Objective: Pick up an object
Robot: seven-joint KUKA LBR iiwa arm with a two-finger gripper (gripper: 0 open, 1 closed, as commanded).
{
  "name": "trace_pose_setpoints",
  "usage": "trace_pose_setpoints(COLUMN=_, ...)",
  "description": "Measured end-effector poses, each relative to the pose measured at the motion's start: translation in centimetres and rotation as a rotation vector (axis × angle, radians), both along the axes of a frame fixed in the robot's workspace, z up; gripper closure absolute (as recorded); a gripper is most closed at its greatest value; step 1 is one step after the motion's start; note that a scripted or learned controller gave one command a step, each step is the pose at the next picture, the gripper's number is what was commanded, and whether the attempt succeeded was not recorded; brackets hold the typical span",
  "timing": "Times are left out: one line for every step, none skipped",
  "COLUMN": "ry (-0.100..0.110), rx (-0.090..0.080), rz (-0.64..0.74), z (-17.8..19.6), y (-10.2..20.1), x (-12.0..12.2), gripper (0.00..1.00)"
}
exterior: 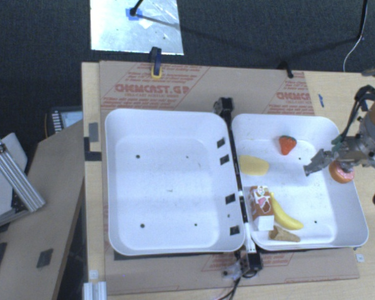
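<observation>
In the right white bin [356, 211]: a small red strawberry-shaped toy [287, 144] near the far wall, a pale yellow lemon-like oval [254, 165] just beside the dividing edge, and a pink-and-orange doughnut-like ring [342, 173] close to the right wall. Nearer the front, a curved yellow toy banana [285, 217] lying at a slant, touching a small brown, white and red box-like piece [260, 204] on its left. At the front wall, a flat tan cracker-like scrap [283, 234], just beside the banana's lower end.
</observation>
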State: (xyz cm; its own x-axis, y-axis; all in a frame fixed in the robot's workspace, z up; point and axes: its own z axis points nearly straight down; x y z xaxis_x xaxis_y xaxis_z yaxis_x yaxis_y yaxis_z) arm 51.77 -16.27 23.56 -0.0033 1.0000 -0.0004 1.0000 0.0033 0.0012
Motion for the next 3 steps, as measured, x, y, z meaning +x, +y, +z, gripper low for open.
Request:
trace_pose_setpoints(ry=0.003, rx=0.008, rz=-0.001, z=-11.5, y=-4.2, x=2.1, gripper=0.0)
trace_pose_setpoints(ry=-0.005, rx=0.012, rz=0.009, z=-14.9, y=-3.2, x=4.2, gripper=0.0)
trace_pose_setpoints(ry=-0.008, rx=-0.003, rz=0.004, z=-14.8, y=-1.6, x=7.7, gripper=0.0)
